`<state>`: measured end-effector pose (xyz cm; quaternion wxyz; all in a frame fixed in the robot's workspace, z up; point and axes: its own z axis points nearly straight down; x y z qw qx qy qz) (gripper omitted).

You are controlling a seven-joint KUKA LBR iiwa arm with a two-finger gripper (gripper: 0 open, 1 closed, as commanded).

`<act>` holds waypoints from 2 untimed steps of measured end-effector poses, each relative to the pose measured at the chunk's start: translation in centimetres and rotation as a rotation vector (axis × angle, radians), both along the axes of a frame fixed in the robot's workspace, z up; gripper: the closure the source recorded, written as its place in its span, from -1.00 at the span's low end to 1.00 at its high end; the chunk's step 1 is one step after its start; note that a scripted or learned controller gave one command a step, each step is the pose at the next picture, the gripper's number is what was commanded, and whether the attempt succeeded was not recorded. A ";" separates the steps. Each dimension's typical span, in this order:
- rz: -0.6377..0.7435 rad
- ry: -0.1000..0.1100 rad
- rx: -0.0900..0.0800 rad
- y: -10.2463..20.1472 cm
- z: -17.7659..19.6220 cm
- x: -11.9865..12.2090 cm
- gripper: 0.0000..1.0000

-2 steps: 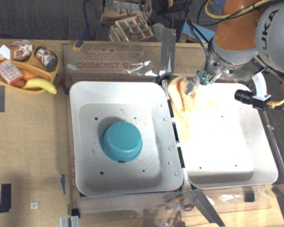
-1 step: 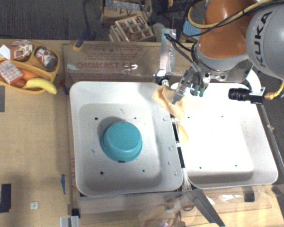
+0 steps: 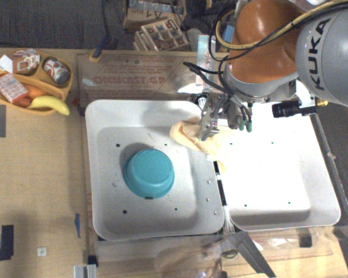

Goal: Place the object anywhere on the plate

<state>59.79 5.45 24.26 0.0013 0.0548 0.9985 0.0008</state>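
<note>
**A:** Our end effector sits over the far right corner of the left bin, its fingers down on the pale, bread-like object. We can't make out whether those fingers are apart or pressed together; the view is too blurred there, so we won't claim a grip.

**B:** Agreed. And the object itself?

**A:** It lies against the left bin's right wall, partly draped over the seam where the right bin begins. We judge it is there because the rim props it up, which would make a clean pinch awkward.

**B:** Where is the plate we need?

**A:** We read the teal round dish as the plate. It rests near the middle of the left bin, nearer the camera and to the left of the object, clearly apart from it. So the object is not yet on it.

**B:** Anything else around the left bin?

**A:** Beyond its far wall lies a flat cardboard box on the desk, and past its far left corner a yellow tray of toy food with a banana at its edge.

**B:** So our next need, we think, is a firm hold, then a short carry toward the teal dish.
</note>
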 end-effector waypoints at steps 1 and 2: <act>0.107 0.001 0.000 4.2 -1.0 -2.3 1.00; 0.106 0.000 0.000 4.2 -0.9 -2.3 -1.00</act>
